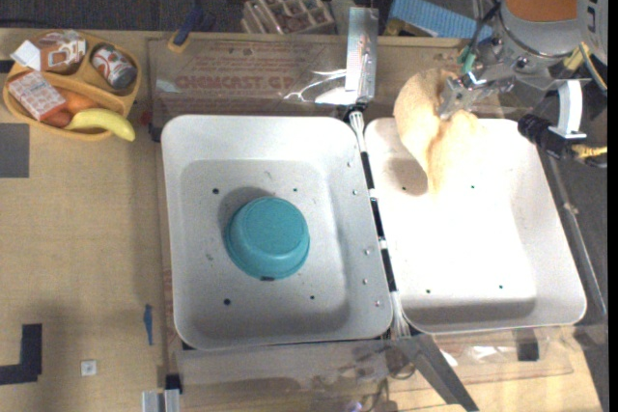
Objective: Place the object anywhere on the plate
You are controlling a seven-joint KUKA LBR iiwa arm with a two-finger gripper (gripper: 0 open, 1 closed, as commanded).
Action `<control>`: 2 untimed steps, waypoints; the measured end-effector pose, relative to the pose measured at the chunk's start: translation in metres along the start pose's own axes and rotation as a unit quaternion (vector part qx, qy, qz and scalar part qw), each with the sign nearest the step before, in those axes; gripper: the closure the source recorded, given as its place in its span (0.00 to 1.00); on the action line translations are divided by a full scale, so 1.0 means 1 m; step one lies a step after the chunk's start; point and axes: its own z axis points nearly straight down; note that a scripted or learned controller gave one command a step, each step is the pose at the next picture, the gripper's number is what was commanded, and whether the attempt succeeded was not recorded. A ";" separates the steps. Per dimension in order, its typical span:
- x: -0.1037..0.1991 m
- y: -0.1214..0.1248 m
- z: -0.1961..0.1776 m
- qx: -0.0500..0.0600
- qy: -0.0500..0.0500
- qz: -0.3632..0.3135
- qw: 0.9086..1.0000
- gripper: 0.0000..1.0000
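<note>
While the arm reaches in from the right, we note each part in turn:
Gripper: clamped on the top of a pale cloth, lifted so it hangs free.
Cloth: dangling over the right bin's far-left corner.
Right bin: white, beneath the cloth.
Left bin: holds the teal plate, our goal, well apart from the cloth.

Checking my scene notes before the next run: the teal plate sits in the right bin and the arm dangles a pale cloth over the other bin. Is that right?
Not quite. The camera view shows the teal plate in the left bin, not the right. The gripper lifts the pale cloth over the right bin.
</note>
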 end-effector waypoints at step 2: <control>0.054 0.002 0.041 -0.001 0.000 -0.200 0.980 1.00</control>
